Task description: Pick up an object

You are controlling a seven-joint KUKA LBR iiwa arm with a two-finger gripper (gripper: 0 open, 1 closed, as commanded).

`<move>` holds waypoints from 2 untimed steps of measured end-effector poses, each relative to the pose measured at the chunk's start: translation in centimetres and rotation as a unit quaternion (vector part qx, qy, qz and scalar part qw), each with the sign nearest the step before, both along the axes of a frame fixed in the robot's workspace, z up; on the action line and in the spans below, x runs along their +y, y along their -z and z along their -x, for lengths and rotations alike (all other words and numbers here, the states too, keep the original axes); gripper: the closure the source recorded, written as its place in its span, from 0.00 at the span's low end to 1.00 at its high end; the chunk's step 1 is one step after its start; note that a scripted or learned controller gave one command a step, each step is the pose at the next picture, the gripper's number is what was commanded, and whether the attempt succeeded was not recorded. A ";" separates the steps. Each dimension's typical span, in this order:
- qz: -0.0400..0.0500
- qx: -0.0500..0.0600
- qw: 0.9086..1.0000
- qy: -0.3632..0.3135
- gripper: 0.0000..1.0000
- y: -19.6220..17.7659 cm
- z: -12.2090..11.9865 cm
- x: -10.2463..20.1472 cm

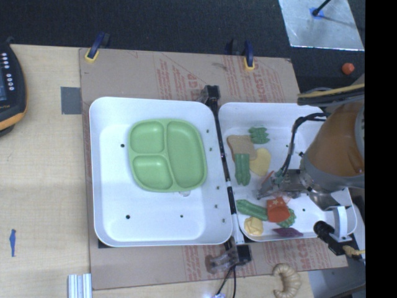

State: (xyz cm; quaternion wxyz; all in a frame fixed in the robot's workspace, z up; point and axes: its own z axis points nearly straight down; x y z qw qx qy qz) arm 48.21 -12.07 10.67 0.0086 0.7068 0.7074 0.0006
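The right bin [282, 113] holds several toy foods: a leafy green piece [258, 134], a tan piece [240, 144], a pale yellow piece [262, 161], a dark green cucumber [242, 169], a long green vegetable [250, 208], a red piece [278, 212], a yellow piece [253, 226] and a purple piece [286, 232]. My gripper [272, 188] hangs low in this bin, just above the red piece and to the right of the cucumber. The grey and orange arm [335, 148] covers the bin's right side.
The left bin [111, 216] carries a light green divided plate [167, 154]. A black clamp [211, 94] sits between the bins at the back. A handheld controller [9, 92] lies at the far left of the bench, and a tan curled object [287, 279] lies in front of the right bin.
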 end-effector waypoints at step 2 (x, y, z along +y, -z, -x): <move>-0.004 0.001 1.000 -0.002 0.00 1.1 0.2 -0.8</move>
